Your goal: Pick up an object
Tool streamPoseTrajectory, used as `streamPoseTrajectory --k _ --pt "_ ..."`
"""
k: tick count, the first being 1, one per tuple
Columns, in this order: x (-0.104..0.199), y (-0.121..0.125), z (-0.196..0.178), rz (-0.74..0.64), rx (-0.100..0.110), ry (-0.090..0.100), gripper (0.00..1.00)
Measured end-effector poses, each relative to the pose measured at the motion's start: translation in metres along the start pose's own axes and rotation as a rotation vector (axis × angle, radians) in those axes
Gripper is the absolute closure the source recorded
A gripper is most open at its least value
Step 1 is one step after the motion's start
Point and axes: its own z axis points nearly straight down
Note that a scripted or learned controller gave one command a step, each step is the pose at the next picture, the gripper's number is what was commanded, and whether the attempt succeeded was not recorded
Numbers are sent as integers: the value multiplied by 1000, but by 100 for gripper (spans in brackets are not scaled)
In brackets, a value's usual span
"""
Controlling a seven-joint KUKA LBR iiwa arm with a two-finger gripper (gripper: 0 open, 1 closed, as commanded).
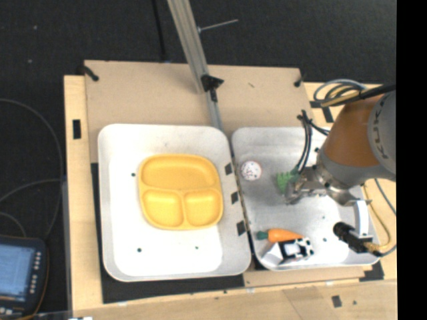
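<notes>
Right now your arm (357, 139) is reaching in over the right bin (267, 142), and the pincer (295, 189) is hanging low near the bin's middle, just beside a small green object (286, 179). The green piece is sitting at the pincer's tip, but I cannot tell whether it is between the fingers or merely next to them, nor whether the pincer is wide or narrow; the wrist is hiding that.

You are looking at several candidates in that bin. The green thing is looking small and light, probably rigid plastic, and it is too small for me to make out its shape; I would take it across its narrowest part. A pale speckled ball (250, 171) is lying near the bin's left wall, well apart from the pincer; it is likely to be rolling away under a glancing touch, so you would be closing squarely across its middle. An orange carrot (283, 235) is resting near the front wall, touching a black-and-white item (295, 249); the carrot seems light and smooth, and a grip across its thick end should be holding best.

The yellow divided tray (180, 191) is occupying the left bin (120, 245) on the desk (133, 92).
</notes>
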Motion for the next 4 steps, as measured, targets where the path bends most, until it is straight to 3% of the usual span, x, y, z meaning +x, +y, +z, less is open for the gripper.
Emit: streamPoseTrajectory --k 2,4 --pt "-8 -1 -72 -7 -1 -1 100" --pt "99 34 -78 -15 3 2 100"
